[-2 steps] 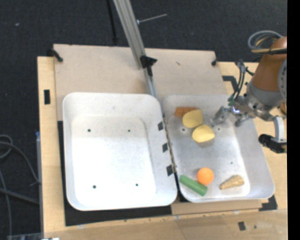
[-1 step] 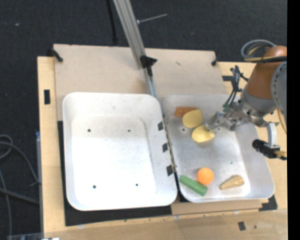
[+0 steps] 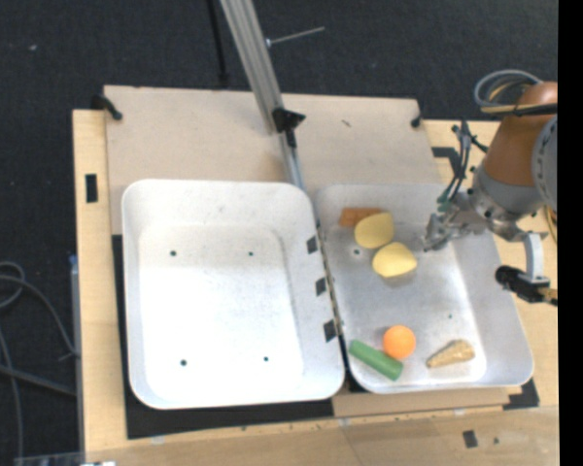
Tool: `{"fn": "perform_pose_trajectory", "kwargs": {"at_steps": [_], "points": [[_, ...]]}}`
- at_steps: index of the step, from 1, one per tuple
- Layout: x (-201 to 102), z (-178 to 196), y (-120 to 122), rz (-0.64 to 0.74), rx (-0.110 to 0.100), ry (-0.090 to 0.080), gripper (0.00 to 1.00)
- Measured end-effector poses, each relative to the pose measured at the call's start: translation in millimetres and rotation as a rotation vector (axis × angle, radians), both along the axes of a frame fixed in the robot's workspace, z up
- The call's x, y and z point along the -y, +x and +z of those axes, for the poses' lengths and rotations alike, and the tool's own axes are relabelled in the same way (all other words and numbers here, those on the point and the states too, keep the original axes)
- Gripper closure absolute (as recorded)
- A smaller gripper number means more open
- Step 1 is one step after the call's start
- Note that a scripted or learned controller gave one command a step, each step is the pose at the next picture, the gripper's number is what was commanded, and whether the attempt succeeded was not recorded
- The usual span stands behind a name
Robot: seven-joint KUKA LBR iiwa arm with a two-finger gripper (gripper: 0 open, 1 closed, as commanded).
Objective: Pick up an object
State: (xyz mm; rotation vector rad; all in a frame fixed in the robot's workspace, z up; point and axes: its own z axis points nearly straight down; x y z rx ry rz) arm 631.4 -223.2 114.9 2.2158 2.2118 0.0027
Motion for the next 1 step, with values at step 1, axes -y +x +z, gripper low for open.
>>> {"fn": "perform_pose_trajectory", "kwargs": {"at_steps": [1], "points": [[1.7, 44.4, 1.8, 0.001, -0.002, 0.004, 1.0]]}}
